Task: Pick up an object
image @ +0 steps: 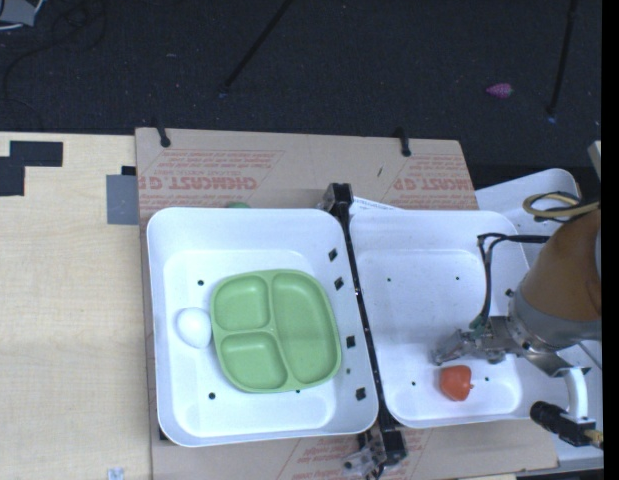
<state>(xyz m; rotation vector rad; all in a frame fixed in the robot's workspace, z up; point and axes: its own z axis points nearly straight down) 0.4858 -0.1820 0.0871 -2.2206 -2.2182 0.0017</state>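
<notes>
A small red-orange object point(455, 382) lies on the floor of the right bin point(419, 268), near its front right corner. My gripper point(467, 349) sits low in that bin, just above and beside the red object, with its grey fingers point(451, 348) spread to the left of the wrist. Nothing shows between them. In the left bin point(189, 243) rests a green divided plate point(275, 329) with three compartments, and a white egg-shaped ball point(194, 327) lies against the plate's left edge.
A black divider clamp point(354, 318) runs between the two bins. The arm's orange band and grey wrist point(564, 288) overhang the right bin's right wall. Cardboard point(289, 173) lies under both bins, and a wooden bench top point(59, 318) stretches to the left.
</notes>
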